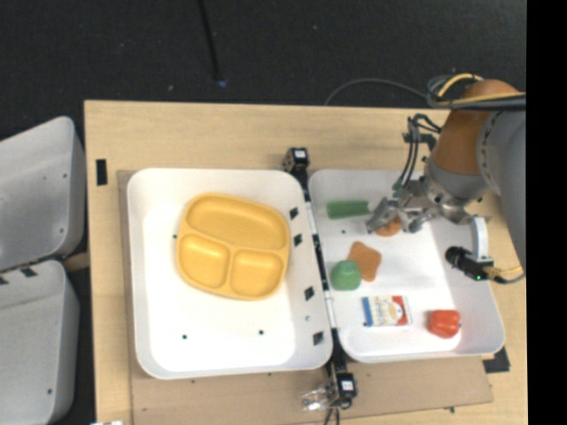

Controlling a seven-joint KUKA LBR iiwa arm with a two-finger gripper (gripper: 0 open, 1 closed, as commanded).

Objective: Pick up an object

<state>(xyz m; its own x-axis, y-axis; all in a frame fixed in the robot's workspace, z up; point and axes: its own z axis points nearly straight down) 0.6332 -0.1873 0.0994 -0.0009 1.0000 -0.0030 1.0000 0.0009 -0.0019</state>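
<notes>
the gripper (396, 216) is positioned at the right bin's (469, 326) far edge, over an orange object (387, 229); finger state cannot be determined.

Dark floor (266, 34), wooden bench (221, 135), perhaps white chairs (35, 202).

No text, brand or number can be read. The small white carton (385, 311), lying at about 5 o'clock in the right bin (469, 330), carries a red and blue printed label, but its lettering is too small and blurred to make out.
</notes>
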